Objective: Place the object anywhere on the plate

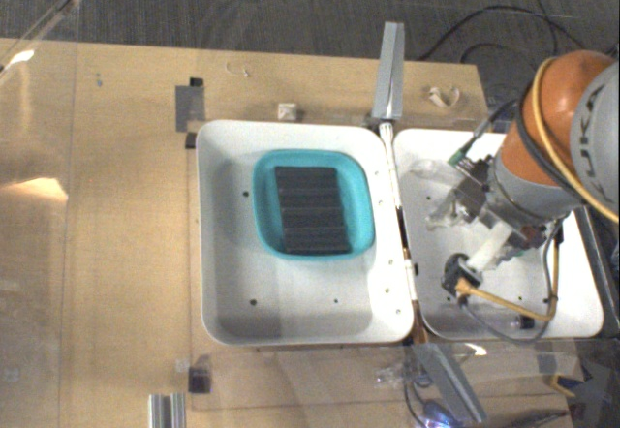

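While the gripper [460, 198] hangs low over the floor of one white bin [426, 257], the thing that looks like the task's object, a dark ridged slab [312, 211], lies well away from it, across the shared rim in the neighbouring bin [291, 305]. That slab rests flat within the teal plate [361, 213], roughly centred, its edges inside the plate's raised lip. I cannot tell whether the gripper is wide or narrow, because the grey wrist and the orange-banded arm [572, 116] crowd over it from above, and I can make out nothing held in it. Just beneath and beside the gripper sits a faint, glassy pale shape [438, 211], too indistinct to name. My reading is that the placing step looks finished if the slab is indeed the object, since it sits wholly on the plate and apart from the gripper. In that case the next move calls only for lifting clear of the bin below. If the glassy shape is the true object instead, the gripper would need a secure hold on it, then a carry over the rim to the plate beyond.
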You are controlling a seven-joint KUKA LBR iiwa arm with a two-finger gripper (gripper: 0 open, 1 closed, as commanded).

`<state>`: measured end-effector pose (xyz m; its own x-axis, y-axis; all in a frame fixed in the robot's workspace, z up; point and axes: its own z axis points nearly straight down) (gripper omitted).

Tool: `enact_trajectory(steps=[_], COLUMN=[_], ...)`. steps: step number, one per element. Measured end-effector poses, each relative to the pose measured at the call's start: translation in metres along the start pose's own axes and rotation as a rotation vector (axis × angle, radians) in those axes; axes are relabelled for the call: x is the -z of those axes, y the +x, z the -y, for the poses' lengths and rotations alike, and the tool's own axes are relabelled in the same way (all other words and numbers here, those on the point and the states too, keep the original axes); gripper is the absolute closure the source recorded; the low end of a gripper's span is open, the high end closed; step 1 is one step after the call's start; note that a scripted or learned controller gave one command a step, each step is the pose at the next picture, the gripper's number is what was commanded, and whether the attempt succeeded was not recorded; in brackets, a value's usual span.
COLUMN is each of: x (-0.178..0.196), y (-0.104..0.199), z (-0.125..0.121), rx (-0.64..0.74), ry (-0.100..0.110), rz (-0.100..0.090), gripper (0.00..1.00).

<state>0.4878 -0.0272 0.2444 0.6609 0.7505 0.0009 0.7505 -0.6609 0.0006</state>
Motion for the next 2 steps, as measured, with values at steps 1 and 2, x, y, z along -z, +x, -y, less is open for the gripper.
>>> enact_trajectory(steps=[1,2], x=[0.0517,0.0515], y=[-0.0382,-0.0380], z=[-0.0340,-0.0338], rx=[-0.074,-0.074], ry=[-0.002,-0.002], rz=[-0.001,0.000], gripper=[0.00,0.00])
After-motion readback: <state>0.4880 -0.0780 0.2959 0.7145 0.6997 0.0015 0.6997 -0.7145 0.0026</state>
